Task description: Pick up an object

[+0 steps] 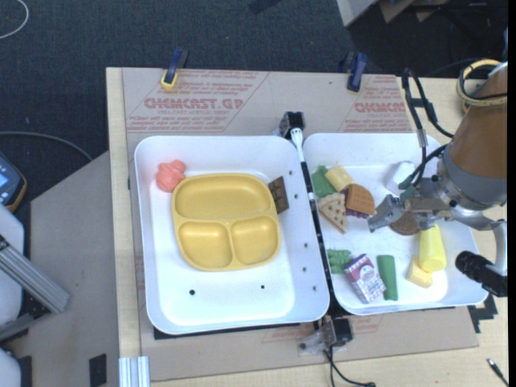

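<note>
While the gripper (385,214) hangs low over the right bin (363,301), I cannot tell its finger state. Nearest that bin's front wall: a small packet (364,278), a green stick (387,276), a yellow block (431,248). Farther back, a brown bun (359,200).

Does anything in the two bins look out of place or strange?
One thing stands out. A small brown piece leans tilted against the right rim of the yellow divided plate, not flat in a compartment. The pink toy lies off the plate, at its upper-left corner. Nothing looks spilled or broken.
</note>
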`<action>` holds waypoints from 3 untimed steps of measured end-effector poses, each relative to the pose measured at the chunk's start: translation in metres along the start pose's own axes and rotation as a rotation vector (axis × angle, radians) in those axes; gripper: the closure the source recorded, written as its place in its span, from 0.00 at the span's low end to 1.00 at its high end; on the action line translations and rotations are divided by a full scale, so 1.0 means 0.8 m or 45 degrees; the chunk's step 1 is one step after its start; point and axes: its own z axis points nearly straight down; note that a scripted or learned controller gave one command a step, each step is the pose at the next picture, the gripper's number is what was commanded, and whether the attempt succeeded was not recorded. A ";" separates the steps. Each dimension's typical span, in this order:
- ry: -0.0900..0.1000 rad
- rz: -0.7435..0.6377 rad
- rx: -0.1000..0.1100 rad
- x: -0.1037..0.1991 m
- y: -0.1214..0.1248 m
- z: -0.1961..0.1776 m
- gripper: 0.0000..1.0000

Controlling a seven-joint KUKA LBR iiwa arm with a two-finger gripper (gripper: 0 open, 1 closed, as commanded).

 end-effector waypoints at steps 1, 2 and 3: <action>-0.002 -0.004 -0.015 0.000 0.003 -0.007 0.00; 0.001 -0.002 -0.004 -0.005 -0.004 0.070 0.00; 0.001 -0.003 -0.005 0.001 -0.014 0.129 0.00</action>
